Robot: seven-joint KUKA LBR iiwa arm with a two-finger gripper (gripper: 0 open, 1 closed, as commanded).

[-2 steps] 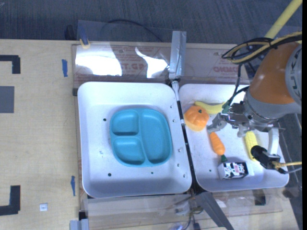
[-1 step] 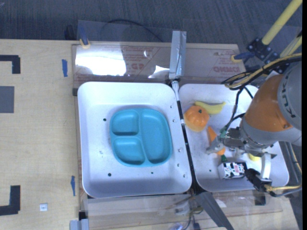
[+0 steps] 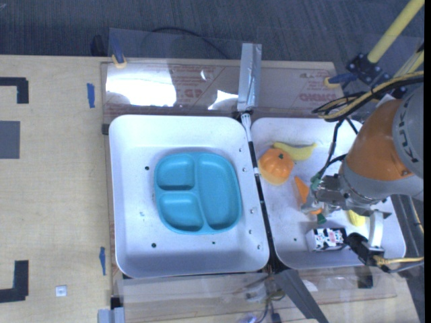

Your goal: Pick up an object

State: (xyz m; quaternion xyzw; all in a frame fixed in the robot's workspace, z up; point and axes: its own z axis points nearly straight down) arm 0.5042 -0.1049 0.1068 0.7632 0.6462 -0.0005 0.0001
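The right bin (image 3: 289,258) holds several small things. An orange round fruit (image 3: 276,166) lies at its upper left, with a yellow banana (image 3: 297,150) just behind it. Lower down, an orange carrot-like piece (image 3: 301,188) lies to the right. A black-and-white box (image 3: 327,238) sits near the front wall, and a yellow piece (image 3: 355,218) shows under the arm. My gripper (image 3: 320,200) is low over the middle of this bin, right beside the carrot piece and above the box. A small green and orange bit (image 3: 316,213) shows just below it.
The left bin (image 3: 128,180) holds a blue divided plate (image 3: 198,191). The grey and orange arm (image 3: 380,157) covers the right bin's right side. Cables (image 3: 350,106) and a yellow pole (image 3: 397,25) run above it, and a clear panel (image 3: 175,86) stands behind the bins.
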